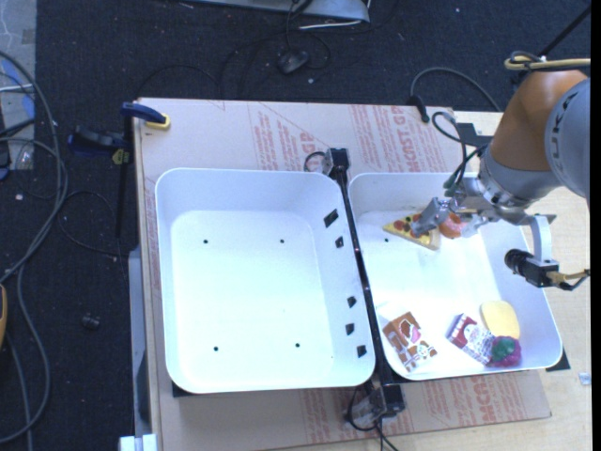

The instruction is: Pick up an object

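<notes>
- Nearest to me, in the right-hand white plastic bin (526,289), I see a flat brown and white picture card (408,338). Beside it, at the bin's near corner, are a red and white packet (465,332), a yellow lump (500,316) and a small green and purple fruit toy (506,350).
- At the far end of that same bin lies the thing I think I am after: a flat yellow wedge like a toy pizza slice with red dots (411,230). It rests on the bin floor, close to the wall shared with the left white bin (188,195).
- The grey claw (447,218) is right at the wedge, low over it. I cannot tell if the claw is wide or narrow, or if it has hold of anything. There is something small and red-orange (454,225) at its tip that I cannot make out.
- What could go wrong: the wedge looks thin and flat, so I think the claw may slide over it or push it along the floor.
- It might also shove the wedge against the bin wall.
</notes>
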Motion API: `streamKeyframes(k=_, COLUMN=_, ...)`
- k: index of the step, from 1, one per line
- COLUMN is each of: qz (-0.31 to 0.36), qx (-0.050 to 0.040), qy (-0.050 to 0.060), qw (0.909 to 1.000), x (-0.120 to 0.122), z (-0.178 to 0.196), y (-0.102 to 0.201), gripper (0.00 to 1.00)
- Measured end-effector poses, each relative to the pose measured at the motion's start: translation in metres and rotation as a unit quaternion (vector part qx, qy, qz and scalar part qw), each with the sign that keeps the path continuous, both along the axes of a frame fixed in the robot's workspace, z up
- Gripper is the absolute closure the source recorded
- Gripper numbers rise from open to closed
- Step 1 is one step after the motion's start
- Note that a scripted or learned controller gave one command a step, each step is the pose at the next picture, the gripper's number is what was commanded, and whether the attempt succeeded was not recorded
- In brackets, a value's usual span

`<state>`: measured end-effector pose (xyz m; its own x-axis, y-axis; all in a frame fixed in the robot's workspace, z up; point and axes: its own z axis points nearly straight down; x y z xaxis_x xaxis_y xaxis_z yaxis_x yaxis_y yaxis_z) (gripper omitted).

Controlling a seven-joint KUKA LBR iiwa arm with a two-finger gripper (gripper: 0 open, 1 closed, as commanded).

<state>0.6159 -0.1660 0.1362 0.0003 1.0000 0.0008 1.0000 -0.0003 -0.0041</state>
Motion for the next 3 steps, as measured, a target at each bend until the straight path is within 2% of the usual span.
streamKeyframes(k=1, qz=0.0, qx=0.0, qy=0.0, qw=1.0, x=-0.001, z=-0.046, y=0.001, gripper=0.0)
streamKeyframes(k=2, qz=0.0, qx=-0.0005, qy=-0.002, qw=1.0, x=0.0, z=-0.033, y=0.0, gripper=1.0)
streamKeyframes(k=3, qz=0.0, qx=-0.0006, qy=-0.003, qw=1.0, x=0.001, z=0.008, y=-0.001, gripper=1.0)
